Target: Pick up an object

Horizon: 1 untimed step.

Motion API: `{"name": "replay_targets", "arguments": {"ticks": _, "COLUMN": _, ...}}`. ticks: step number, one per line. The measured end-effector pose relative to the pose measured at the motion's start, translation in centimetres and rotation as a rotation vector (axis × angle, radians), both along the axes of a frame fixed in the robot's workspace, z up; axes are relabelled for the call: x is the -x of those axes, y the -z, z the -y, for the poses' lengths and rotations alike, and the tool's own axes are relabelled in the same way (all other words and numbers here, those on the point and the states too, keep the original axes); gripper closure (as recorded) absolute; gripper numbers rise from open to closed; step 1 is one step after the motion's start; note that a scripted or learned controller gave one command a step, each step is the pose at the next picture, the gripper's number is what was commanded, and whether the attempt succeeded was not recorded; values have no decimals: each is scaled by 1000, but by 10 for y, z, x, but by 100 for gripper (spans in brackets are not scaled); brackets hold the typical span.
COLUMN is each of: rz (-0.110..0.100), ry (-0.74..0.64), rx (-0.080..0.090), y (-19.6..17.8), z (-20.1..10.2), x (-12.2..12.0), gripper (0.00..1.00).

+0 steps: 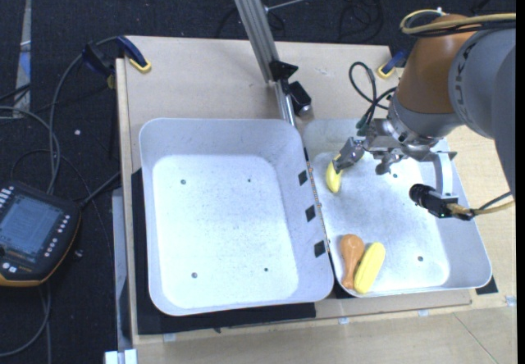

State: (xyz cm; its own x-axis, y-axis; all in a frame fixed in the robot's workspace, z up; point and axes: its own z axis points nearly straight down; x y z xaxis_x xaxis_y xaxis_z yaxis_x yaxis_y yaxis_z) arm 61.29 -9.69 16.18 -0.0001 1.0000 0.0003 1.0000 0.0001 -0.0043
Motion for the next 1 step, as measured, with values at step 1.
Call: {"name": "replay_targets", "arguments": {"ticks": 1, "rz": -1, "ry": 1, "rx": 0, "y": 54, "z": 10, "x": 4, "gripper": 0}}
